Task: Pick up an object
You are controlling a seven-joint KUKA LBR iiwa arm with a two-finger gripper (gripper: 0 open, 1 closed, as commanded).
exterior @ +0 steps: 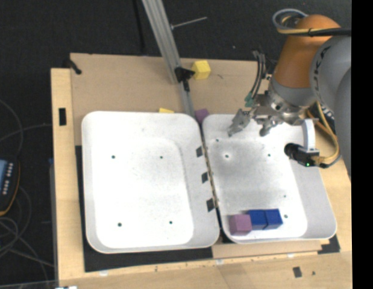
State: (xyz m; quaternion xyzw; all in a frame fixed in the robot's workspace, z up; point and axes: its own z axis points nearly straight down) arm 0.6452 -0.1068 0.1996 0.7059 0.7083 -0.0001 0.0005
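Now hand [251, 125] open, empty, over right bin [307, 221] far edge.

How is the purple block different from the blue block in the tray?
The purple block is pale purple, while the blue block is deep blue. The purple block looks like one small cube; the blue block looks wider, perhaps two cubes side by side. The purple block sits nearer the left bin; the blue block lies to its right. Both rest at the near edge of the right bin, touching.
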